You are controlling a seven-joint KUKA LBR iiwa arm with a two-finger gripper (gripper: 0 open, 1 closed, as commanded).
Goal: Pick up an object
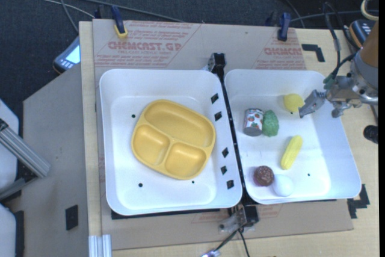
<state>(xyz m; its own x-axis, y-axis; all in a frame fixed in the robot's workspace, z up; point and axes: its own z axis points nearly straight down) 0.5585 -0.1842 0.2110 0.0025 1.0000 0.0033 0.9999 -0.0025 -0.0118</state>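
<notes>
Right now the gripper (314,104) hangs over the right bin (337,147), fingers apparently apart and gripping nothing, just right of the small yellow lemon (293,102). Descending off-centre could nudge that round fruit toward the green piece (271,123) instead of catching it.

You see two smooth, glossy white plastic bins (114,129) on a matt brown cardboard-like sheet (180,39) covering the desk. The yellow divided plate (173,139) looks like matt plastic; the pincer (322,102) looks like dull grey metal.
</notes>
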